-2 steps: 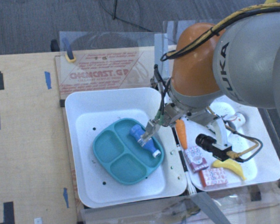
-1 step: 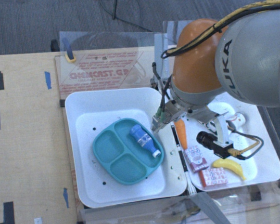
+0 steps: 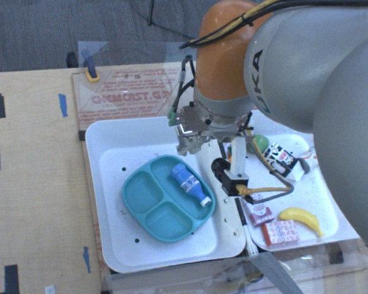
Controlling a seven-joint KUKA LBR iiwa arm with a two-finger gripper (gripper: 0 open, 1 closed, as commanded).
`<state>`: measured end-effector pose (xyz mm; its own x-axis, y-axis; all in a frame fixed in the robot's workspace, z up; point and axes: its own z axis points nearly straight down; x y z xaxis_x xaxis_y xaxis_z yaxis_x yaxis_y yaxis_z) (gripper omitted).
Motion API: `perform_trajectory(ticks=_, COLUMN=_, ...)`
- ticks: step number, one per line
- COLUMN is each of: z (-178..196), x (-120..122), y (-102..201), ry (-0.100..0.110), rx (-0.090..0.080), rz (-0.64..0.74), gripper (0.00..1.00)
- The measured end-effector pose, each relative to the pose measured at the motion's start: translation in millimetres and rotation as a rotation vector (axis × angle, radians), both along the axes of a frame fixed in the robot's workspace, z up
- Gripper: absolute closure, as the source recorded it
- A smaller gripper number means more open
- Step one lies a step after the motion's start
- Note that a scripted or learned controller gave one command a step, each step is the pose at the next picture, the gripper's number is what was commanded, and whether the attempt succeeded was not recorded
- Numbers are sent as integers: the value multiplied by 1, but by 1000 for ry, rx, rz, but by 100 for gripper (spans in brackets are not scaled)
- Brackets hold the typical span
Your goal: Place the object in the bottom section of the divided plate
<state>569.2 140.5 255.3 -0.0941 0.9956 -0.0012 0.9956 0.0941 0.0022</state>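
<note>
A teal divided plate (image 3: 152,206) lies in the left white bin (image 3: 110,180). A blue bottle with a white cap (image 3: 190,184) lies on its side in the plate's long right-hand section, cap pointing toward the lower right. The plate's two other sections hold nothing. My gripper (image 3: 189,143) hangs under the orange wrist band, just above the plate's upper right rim and a little above the bottle's blue end. Nothing shows between its fingers.
The right bin (image 3: 324,195) holds a yellow banana (image 3: 301,220), a red and white packet (image 3: 281,232), a small red box (image 3: 260,214), a green object (image 3: 259,143) and a black, white and red item (image 3: 280,157). The arm covers that bin's upper part.
</note>
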Motion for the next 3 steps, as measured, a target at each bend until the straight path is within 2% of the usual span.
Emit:
perform_trajectory(ticks=1, z=-28, x=44, y=72, ry=1, rx=0, rz=10, gripper=100)
perform_trajectory(ticks=2, z=15, x=79, y=80, ry=-1, rx=1, rz=-146, gripper=100)
perform_trajectory(ticks=3, z=-23, x=41, y=44, ry=4, rx=0, rz=-160, gripper=100)
